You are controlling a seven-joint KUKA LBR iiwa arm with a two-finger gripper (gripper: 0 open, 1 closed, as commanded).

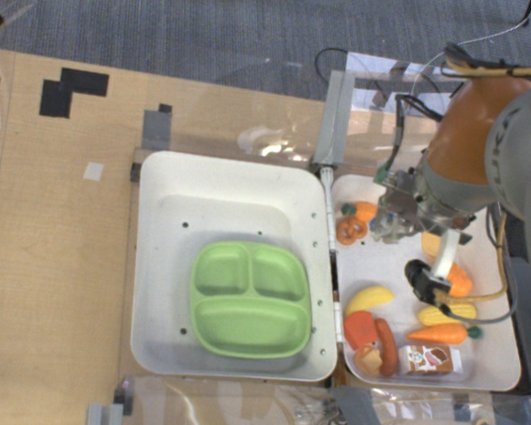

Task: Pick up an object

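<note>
Arm low over the right bin [503,373]!
Gripper [389,225] beside the orange toy [350,229]; can't tell its jaw state.

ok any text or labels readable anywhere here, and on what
None can be read.
Small brown and white food carton lying in the right white bin: a red and white printed label, too blurred to read.
Black square marks on the bench: shapes, not text.
</note>
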